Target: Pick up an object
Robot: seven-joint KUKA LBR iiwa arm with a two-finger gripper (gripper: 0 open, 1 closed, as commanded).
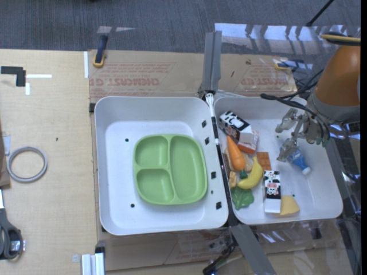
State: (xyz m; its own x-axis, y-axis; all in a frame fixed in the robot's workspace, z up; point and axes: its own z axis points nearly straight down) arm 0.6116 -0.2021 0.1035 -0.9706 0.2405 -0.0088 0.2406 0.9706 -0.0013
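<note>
Gripper (288,148) low in the right bin (321,208), fingers spread and holding nothing — the blue object (299,164) lies just beside its tips.

A close could clip it and nudge it away. Farther out: milk carton (272,191), banana (252,176), carrot (235,152) — then the left bin (112,171) with its green tray (170,169).

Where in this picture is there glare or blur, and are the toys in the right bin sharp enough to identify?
Camera view: glare streaks across the transparent panel behind the right bin; lighting is even, shadows soft; carrot and banana are clear; gripper is slightly blurred.
</note>
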